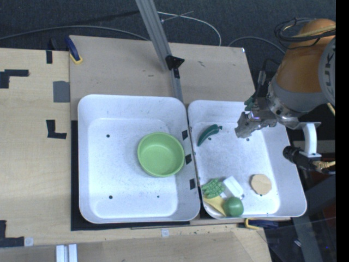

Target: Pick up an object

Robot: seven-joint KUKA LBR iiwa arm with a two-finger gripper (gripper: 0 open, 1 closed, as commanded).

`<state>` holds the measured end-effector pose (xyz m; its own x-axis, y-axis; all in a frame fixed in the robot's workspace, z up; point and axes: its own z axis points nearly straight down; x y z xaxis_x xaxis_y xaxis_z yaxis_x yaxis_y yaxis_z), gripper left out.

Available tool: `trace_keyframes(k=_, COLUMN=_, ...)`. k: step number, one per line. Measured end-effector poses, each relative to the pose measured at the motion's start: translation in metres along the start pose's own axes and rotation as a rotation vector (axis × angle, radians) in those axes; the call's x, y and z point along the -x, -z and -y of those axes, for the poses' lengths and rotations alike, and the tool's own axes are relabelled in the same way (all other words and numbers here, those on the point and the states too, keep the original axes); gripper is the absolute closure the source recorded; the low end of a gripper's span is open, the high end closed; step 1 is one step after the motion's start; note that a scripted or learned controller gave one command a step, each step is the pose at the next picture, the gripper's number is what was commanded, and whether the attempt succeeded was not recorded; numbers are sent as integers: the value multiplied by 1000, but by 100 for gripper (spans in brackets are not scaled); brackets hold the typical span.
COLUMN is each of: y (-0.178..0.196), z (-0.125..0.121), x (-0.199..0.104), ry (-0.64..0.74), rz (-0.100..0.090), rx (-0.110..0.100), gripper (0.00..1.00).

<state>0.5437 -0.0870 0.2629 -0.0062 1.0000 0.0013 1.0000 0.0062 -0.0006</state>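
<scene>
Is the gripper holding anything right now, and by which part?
Nothing is seen held: the gripper hangs over the right bin, right of the green pepper.

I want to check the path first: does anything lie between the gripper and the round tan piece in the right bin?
Nothing visible does. The gripper is above bare bin floor, and the tan piece lies apart from other items.

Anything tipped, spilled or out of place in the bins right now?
Nothing stands out. The green bowl sits upright in the left bin; the right bin's items are clustered at its near edge, none spilled over the rim.
</scene>
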Motion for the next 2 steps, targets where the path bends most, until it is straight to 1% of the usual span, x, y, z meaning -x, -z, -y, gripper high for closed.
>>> trace_keyframes(k=1, y=-20, z=-9, x=-54, ry=0, rz=0, rx=-3, gripper=100)
trace_keyframes(k=2, y=-18, z=-23, x=-113, ry=2, rz=0, rx=-1, gripper=100)
